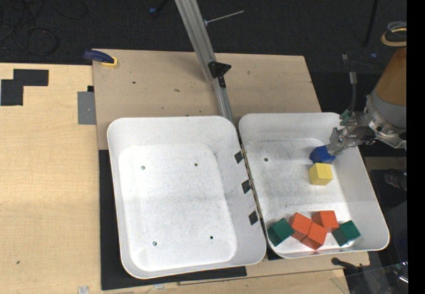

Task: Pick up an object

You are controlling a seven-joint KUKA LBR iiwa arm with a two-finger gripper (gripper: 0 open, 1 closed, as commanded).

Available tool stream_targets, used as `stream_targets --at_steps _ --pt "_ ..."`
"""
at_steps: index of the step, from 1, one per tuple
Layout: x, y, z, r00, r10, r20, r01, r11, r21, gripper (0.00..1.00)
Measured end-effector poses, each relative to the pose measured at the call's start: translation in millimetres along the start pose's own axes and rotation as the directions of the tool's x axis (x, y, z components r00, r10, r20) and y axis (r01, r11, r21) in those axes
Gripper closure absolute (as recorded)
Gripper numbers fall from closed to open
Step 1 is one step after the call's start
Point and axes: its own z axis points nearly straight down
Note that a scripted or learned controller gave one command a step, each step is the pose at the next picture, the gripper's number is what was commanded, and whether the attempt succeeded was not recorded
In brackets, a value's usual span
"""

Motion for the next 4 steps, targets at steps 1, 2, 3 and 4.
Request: stream_targets --at_steps 1,2,3,4 --pt "48.3 -7.5 7.0 1.0 -0.003 -0.003 0.003 1.0 0.006 1.0" --pt "102.8 -18.5 -7.5 1.0 -0.003 -0.004 0.003 1.0 0.005 1.0" --pt "147.1 -21.8 -10.5 1.0 -0.004 -0.004 0.004 1.0 0.006 1.0" --pt "197.9 -34.3 -2.4 1.0 -0.003 -0.003 0.003 1.0 0.007 1.0"
